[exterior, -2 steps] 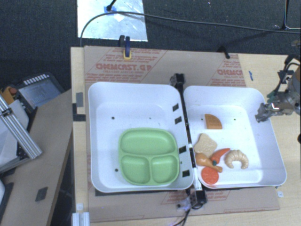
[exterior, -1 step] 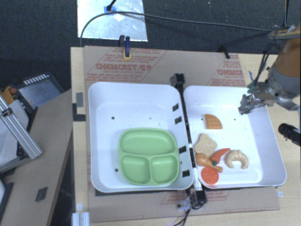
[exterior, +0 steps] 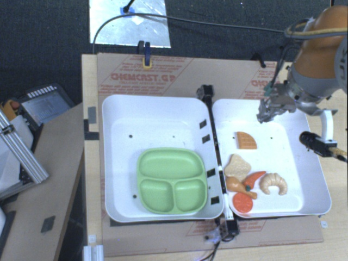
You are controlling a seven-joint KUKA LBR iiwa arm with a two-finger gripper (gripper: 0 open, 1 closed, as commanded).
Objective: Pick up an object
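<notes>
Grey tool [exterior: 265,115] above right bin's [exterior: 312,170] back, touching nothing

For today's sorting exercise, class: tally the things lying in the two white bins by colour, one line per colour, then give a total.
Green: 1, the divided plate
Orange or red: 4, the waffle piece, carrot, chilli pepper, tomato slice
Beige: 2, the bread piece, croissant
Total: 7
</notes>
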